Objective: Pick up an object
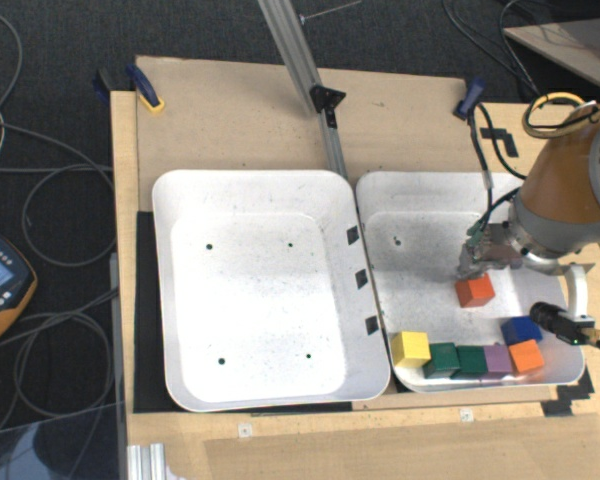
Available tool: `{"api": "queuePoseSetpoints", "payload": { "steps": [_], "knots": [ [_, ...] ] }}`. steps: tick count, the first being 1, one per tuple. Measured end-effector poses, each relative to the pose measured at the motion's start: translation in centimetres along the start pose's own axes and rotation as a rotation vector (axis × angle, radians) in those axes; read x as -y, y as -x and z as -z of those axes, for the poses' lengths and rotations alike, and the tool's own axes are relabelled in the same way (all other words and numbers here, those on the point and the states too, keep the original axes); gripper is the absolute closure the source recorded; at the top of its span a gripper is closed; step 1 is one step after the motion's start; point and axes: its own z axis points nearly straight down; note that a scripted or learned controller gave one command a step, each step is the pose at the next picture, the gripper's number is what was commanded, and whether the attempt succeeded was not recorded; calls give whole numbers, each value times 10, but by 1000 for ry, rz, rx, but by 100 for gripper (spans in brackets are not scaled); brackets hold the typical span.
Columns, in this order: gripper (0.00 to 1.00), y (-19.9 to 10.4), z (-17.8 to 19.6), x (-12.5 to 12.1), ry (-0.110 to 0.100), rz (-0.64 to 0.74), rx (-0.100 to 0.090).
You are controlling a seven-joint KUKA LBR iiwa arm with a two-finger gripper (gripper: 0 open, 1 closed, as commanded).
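While the red-orange block [474,291] lies on the floor of the right bin [420,223], the end effector [483,255] is seen just above its far edge; whether it is spread or pressed together cannot be told. Along the bin's near wall a row is formed by a yellow block [412,347], two green blocks [456,359], a purple block [497,359] and an orange block [526,356], with a blue block [518,329] just behind. The left bin [180,208] is set beside it on the counter [230,98].
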Motion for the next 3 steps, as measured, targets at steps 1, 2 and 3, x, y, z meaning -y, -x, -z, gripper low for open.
{"api": "queuePoseSetpoints", "payload": {
  "steps": [1, 2, 3],
  "knots": [
    [100, 8, 46, -5, -16, 2, -7],
    [100, 6, 91, -2, -16, 3, -7],
    [100, 6, 145, -5, -14, 4, -6]
  ]
}}
